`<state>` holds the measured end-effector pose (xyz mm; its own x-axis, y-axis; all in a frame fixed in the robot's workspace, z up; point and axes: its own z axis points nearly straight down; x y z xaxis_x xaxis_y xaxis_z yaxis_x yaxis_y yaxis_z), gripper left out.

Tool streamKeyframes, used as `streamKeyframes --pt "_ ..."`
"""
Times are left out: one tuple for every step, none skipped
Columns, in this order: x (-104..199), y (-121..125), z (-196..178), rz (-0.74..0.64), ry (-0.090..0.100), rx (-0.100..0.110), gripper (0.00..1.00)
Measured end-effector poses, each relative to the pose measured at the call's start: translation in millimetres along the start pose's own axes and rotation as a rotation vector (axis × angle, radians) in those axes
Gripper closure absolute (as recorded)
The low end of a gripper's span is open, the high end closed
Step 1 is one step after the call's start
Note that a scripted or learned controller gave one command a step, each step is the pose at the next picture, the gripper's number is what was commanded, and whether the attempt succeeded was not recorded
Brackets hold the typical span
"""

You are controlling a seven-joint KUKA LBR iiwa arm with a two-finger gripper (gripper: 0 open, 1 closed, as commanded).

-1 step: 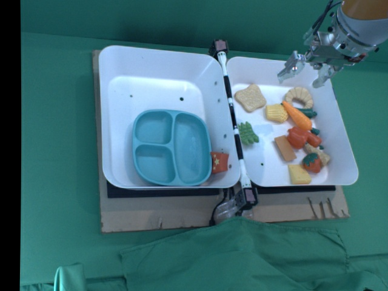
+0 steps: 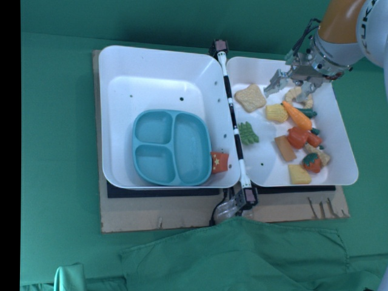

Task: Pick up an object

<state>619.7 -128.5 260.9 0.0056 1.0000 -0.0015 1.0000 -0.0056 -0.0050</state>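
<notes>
The right bin [image 2: 339,132] holds several toy foods: a toast slice [image 2: 250,97], a yellow corn piece [image 2: 276,113], an orange carrot [image 2: 297,115], a green leafy piece [image 2: 247,132], a red pepper [image 2: 298,137], an orange block [image 2: 284,148], a yellow wedge [image 2: 298,174] and a small red fruit [image 2: 312,162]. My gripper [image 2: 290,87] hangs over the bin's far end, just above a beige curled piece [image 2: 294,94] and beside the toast. It is open, its fingers spread wide with nothing held between them.
The left bin [image 2: 121,71] holds a teal divided plate [image 2: 171,147] and a small red fries box [image 2: 219,161] at its right wall. A black-and-white striped divider [image 2: 233,120] runs between the bins. Green cloth lies in front of the bench.
</notes>
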Motion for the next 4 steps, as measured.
streamKeyframes --pt "-3.6 37.8 -53.9 -0.005 -0.002 -0.018 0.00" --pt "-4.6 36.9 -65.2 -0.001 -0.004 -0.019 1.00" --pt "-3.4 -32.7 -108.3 -0.001 0.000 -0.012 1.00" --pt "-22.4 -31.9 -146.5 -0.001 -0.002 -0.015 1.00"
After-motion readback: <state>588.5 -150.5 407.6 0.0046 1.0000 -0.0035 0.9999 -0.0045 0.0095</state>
